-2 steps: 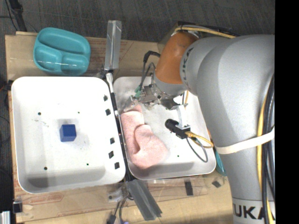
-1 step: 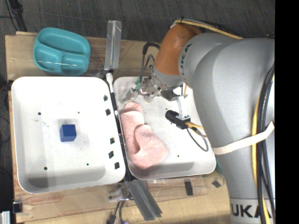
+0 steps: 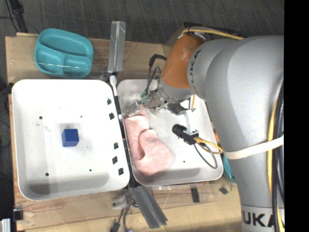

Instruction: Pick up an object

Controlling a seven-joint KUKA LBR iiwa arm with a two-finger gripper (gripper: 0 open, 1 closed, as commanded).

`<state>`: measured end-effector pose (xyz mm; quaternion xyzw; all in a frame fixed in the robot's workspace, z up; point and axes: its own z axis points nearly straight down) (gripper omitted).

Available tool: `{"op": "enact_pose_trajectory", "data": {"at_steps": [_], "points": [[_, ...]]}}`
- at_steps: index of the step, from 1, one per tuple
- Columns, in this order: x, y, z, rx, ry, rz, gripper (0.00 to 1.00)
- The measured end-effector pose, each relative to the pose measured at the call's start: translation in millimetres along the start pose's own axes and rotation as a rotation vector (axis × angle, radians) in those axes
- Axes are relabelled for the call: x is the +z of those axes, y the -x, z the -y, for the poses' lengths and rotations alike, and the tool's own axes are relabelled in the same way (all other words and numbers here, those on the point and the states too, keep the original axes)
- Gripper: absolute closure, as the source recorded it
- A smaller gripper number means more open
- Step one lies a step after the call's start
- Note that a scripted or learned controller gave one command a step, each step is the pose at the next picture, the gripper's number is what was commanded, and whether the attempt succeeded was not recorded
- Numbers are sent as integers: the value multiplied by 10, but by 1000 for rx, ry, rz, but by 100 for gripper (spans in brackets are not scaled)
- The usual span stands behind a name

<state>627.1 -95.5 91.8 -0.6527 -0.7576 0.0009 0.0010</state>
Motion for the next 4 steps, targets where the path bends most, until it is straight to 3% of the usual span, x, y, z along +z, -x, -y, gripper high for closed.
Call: {"op": "enact_pose_trajectory", "data": {"at_steps": [1,2,3,4], "points": [[-16,282,-192,-94,4,2,0],[-20,77,-297,-265,6,3,0],[-3,24,87,-327,1,0,0],[-111,25,80,-331,2,1,100]]}}
